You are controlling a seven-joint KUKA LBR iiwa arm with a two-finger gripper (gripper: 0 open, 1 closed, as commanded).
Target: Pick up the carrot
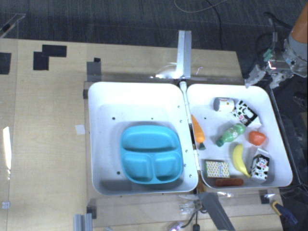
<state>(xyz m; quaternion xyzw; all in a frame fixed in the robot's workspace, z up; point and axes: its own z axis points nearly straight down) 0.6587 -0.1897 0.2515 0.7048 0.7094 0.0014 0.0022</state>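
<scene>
From the overhead camera I am seeing the gripper point(262, 77) hovering with fingers spread and nothing between them past the right bin's point(276, 129) far corner, while the carrot point(197, 130) is lying against that bin's left wall.

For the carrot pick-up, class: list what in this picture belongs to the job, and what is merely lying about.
Belongs to the job:
carrot
gripper

Lying about:
blue tray
banana
green bottle
tomato
sausage
</scene>
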